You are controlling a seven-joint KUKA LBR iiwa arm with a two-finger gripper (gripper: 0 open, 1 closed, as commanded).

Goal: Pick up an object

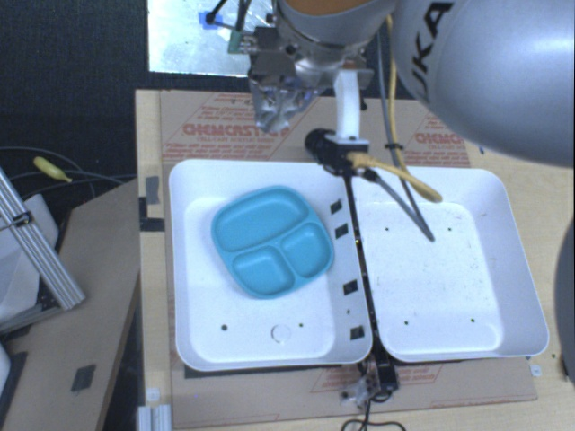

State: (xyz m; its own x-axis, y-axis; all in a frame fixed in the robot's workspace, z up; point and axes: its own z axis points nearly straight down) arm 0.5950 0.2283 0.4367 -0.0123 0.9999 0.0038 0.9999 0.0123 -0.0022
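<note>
The bench carries two shallow white bins side by side. The left bin (pixel 193 268) contains a blue divided plate (pixel 271 240) with three compartments. The plate lies flat, slightly rotated, in the far-centre part of the bin floor, closer to the shared divider on its right than to the left wall. The right bin (pixel 467 277) shows a bare white floor with small dark dots.

The gripper (pixel 278 115) is positioned above the far edge of the bench, beyond the far rim of the left bin and apart from the plate. The state of its jaws cannot be determined; the fingertips are blurred and partly masked by the wrist housing. No object is visible between them.

The grey arm (pixel 485 52) occupies the upper right of the view and overhangs the far right bin corner. A yellow cable (pixel 400 173) and a thin dark rod (pixel 409 209) extend over the right bin. Printed cardboard (pixel 216 124) lies under both bins.
</note>
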